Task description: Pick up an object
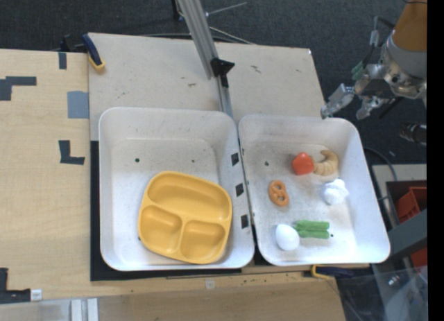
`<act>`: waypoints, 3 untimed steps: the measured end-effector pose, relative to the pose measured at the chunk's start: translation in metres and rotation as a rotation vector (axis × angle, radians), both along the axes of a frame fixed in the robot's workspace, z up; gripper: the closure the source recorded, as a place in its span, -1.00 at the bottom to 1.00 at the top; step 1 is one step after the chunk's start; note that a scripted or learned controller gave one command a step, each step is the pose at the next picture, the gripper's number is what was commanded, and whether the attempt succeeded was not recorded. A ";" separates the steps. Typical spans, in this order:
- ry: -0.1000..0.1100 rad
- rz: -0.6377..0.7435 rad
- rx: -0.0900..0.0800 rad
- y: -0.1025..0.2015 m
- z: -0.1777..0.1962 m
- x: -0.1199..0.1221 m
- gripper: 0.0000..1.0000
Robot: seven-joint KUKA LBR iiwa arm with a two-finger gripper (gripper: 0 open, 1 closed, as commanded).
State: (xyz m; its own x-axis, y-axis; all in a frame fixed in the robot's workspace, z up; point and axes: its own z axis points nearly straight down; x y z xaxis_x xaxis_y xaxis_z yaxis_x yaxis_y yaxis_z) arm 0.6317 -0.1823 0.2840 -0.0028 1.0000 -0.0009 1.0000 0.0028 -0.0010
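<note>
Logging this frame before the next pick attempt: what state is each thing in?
gripper: open, holding nothing, above the right bin's far rim
yellow tray: flat in the left bin, compartments bare
red piece: in the right bin, touching the croissant
pretzel: lying flat
white egg: beside the green beans

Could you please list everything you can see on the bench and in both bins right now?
Left bin: one, white, left.
Divided tray: one, yellow, in the left bin.
Right bin: one, white, right.
Red toy: one, in the right bin's far part.
Croissant: one, tan, beside the red toy.
Pretzel: one, orange-brown, right bin's middle.
White piece: one, right side.
Egg: one, white, near edge.
Green beans: one bunch, beside the egg.
Gripper: one, grey, above the right bin's far corner, fingers apart.
</note>
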 end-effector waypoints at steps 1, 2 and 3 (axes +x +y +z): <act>0.000 0.000 0.000 0.000 0.000 0.000 -1.00; 0.007 -0.001 0.001 -0.001 -0.062 -0.007 -1.00; 0.007 -0.001 0.002 0.000 -0.126 -0.004 -1.00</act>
State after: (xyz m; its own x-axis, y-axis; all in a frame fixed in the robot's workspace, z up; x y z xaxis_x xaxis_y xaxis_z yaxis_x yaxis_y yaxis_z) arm 0.6276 -0.1826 0.1575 -0.0019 1.0000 0.0008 1.0000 0.0019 -0.0082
